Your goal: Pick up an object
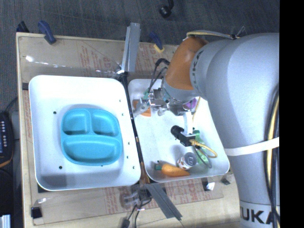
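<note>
Reaching in from the right, the large grey arm with an orange band above its wrist (237,89) covers much of the right-hand shallow white bin (156,141). The left-hand shallow white bin (42,87) holds a light-blue plastic tray with three compartments (90,137). Loose items lie in the right bin: an orange carrot-shaped toy (173,171) near the front rim, a small silvery round can-like piece (188,160) just beside it, and a small orange fragment (145,112) at the far left corner. The two-finger gripper (153,101) sits low over that corner, just beside the fragment — whether it is wide, narrow or gripping cannot be told. Judgement: approach made, no object seen lifted — grasp and lift remain.
</note>
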You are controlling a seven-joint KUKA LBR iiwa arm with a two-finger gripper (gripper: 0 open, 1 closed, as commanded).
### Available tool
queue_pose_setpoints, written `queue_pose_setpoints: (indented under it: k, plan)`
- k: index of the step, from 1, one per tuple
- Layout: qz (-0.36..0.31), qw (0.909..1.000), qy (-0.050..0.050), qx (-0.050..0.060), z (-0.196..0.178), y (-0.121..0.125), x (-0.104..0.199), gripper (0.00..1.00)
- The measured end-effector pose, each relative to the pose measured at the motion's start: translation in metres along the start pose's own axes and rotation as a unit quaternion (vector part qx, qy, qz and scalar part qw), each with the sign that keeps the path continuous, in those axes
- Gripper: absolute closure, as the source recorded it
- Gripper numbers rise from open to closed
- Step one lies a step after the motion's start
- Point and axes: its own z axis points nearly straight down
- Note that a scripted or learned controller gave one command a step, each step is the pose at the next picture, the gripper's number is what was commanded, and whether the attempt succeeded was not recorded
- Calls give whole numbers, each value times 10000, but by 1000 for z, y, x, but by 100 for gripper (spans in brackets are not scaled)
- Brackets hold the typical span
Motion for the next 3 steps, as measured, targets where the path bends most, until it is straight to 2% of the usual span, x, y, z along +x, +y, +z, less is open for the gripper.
queue_pose_setpoints:
  k: [1,2,3]
  plan:
    - [-65,9999,75,63,7,40,-6,0]
    - [-100,9999,75,49,-6,42,-4,100]
    - [-103,9999,75,50,-5,42,-4,0]
